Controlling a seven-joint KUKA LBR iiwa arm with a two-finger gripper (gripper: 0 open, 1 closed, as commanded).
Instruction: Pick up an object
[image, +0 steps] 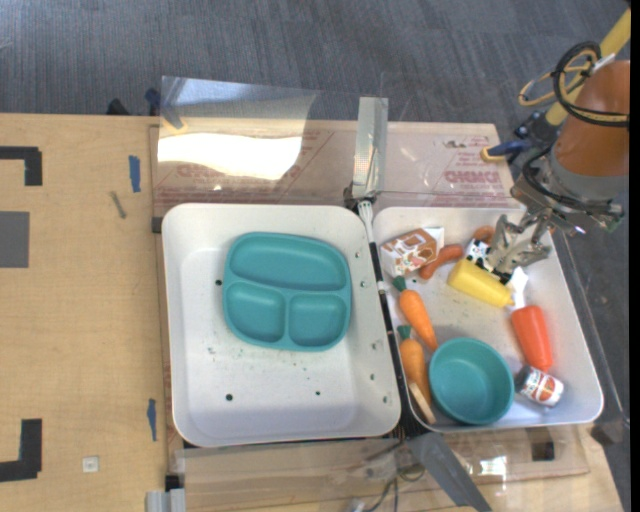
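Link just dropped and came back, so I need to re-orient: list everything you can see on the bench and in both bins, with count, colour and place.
Bins: 2, white, side by side; left bin, right bin.
Divided plate: 1, teal, middle of left bin.
Bowl: 1, teal, front of right bin.
Carrots: 2, orange, along right bin's left side; one above the other.
Yellow block: 1, yellow, back of right bin, below the gripper.
Printed packet: 1, white and orange, back left of right bin.
Orange cone piece: 1, orange-red, right side of right bin.
Small can: 1, red and white, front right corner.
Clear panels: transparent, behind the bins.
Gripper: 1, grey metal, over back of right bin.
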